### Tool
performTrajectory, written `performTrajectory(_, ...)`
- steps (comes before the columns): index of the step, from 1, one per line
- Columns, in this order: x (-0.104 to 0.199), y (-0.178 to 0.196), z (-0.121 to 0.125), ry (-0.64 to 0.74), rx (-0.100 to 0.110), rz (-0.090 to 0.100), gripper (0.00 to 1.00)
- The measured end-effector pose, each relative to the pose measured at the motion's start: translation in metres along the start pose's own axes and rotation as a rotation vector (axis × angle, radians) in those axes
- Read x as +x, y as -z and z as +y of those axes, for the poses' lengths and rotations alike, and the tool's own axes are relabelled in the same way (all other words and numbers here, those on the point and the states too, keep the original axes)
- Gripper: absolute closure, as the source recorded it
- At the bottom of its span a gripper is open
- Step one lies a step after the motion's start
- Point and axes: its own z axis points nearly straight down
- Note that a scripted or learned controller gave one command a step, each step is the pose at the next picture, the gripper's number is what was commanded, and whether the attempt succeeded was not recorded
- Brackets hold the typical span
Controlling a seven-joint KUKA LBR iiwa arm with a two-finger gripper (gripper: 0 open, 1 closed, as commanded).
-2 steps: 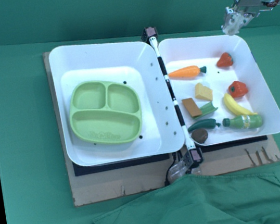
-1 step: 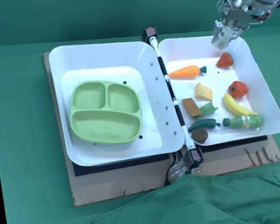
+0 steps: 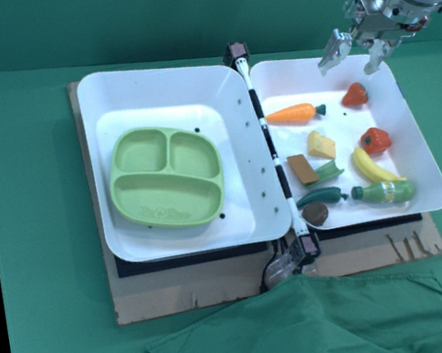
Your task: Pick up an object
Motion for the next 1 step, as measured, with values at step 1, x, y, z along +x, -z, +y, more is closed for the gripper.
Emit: performTrajectory(1,-0.0010,0.0139,0.0008,-0.003,-0.007,-0.002,1.00)
